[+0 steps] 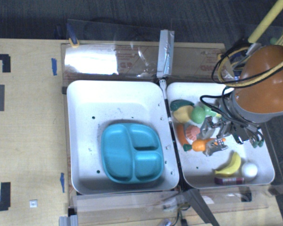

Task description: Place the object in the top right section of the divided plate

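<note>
A blue divided plate [131,151] lies in the left white bin [85,102], with one long section on its left and two smaller ones on its right. My gripper [211,139] hangs low in the right bin [266,166] among a pile of toy foods. A small orange fruit [198,146] lies just left of the gripper's tip and an orange-red piece [188,133] sits beside that. Whether anything is in the gripper's grasp cannot be made out. The arm's orange band [264,81] covers the bin's far right corner.
The right bin also holds a yellow fruit [182,113], a green fruit [198,113], a dark green piece [178,104], a banana [231,164], a white egg [249,170] and a dark bar [225,180]. A raised divider [172,140] separates the bins. Cables [226,65] loop near the arm.
</note>
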You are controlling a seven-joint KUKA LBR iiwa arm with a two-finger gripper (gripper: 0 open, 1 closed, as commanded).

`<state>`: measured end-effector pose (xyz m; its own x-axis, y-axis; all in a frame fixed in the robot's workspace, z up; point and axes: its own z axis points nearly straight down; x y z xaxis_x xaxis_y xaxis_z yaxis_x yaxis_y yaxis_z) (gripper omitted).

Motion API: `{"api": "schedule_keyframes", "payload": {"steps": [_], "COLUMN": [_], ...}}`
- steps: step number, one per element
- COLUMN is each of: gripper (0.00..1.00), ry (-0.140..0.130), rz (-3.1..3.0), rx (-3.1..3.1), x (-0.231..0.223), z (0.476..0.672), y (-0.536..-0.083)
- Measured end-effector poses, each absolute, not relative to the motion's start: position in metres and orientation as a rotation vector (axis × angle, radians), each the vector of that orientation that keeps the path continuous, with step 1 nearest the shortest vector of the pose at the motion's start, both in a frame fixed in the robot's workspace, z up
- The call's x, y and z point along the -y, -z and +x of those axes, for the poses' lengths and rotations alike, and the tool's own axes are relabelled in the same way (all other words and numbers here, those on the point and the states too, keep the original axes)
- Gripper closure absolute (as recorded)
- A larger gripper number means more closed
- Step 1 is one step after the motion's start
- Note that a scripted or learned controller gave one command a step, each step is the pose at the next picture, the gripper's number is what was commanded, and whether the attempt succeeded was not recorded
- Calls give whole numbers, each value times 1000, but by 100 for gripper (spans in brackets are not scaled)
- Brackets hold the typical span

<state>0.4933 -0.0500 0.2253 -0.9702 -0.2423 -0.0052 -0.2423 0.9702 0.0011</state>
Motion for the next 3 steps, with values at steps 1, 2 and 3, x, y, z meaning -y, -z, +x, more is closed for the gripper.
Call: {"api": "schedule_keyframes", "payload": {"steps": [1, 2, 3], "gripper": [100, 100, 100], "ry": [-5, -5, -1], "rz": [-680, -907, -1197], "rx": [-3067, -3001, -2888], "x": [-95, -170, -226], "z": [494, 509, 540], "y": [-184, -185, -106]}}
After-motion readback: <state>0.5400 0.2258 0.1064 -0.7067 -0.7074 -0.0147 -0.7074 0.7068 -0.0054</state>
